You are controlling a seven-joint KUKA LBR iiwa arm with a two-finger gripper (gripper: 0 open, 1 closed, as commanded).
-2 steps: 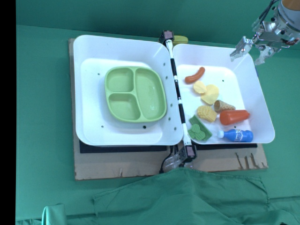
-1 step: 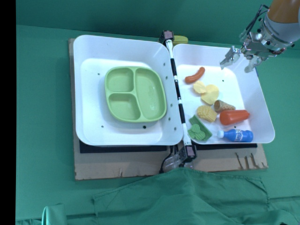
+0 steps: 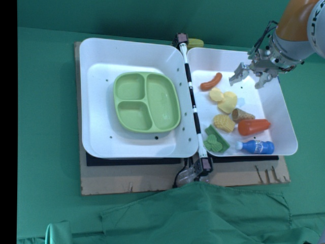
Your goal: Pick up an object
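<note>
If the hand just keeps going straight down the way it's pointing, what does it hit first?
Probably the bare floor of the right bin. The open hand hangs over a bare patch beyond the toy food; the sausage lies off to the side. Depth is hard to judge.

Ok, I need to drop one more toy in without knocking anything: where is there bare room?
The green divided plate has bare compartments, with bare floor of the left bin around it. In the right bin, the far strip beyond the sausage, under the open gripper, is bare. The near half is crowded.
</note>
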